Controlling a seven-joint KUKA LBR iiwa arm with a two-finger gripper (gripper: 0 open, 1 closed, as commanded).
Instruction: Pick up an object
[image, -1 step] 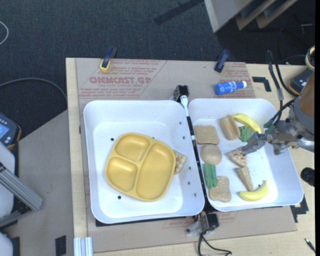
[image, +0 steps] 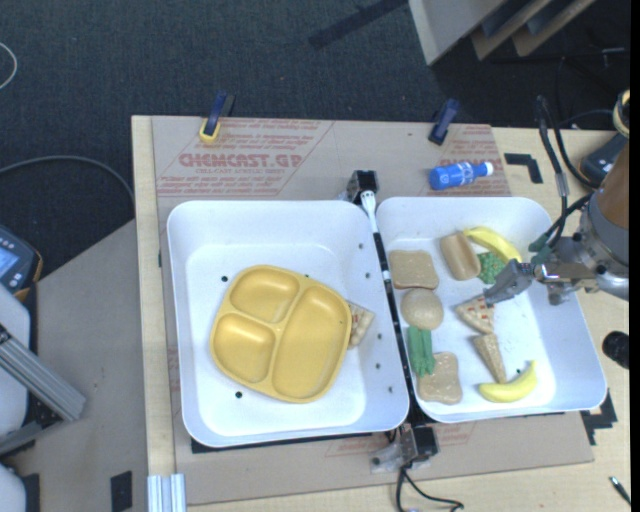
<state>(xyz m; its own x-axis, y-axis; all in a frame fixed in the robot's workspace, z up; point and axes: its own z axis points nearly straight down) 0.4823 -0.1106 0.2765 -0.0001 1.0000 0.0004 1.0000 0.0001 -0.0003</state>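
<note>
The right bin (image: 570, 330) holds several toy foods. Among them are a toast slice (image: 412, 268), a round bun (image: 422, 309), a green bean (image: 421, 350), a pizza slice (image: 479, 316), a sandwich wedge (image: 490, 353) and a banana (image: 509, 386) at the front. At the back lie a bread roll (image: 459, 255), a second banana (image: 496, 241) and a green leafy piece (image: 490, 266). My gripper (image: 500, 288) reaches in from the right, low over the bin. Its tip is just above the pizza slice and beside the leafy piece.
The left bin (image: 200, 250) carries a yellow divided plate (image: 280, 332) with a small pizza wedge (image: 360, 322) tucked at its right edge. A blue bottle (image: 460, 175) lies on the board behind the right bin. Clamps stand at the board's back edge.
</note>
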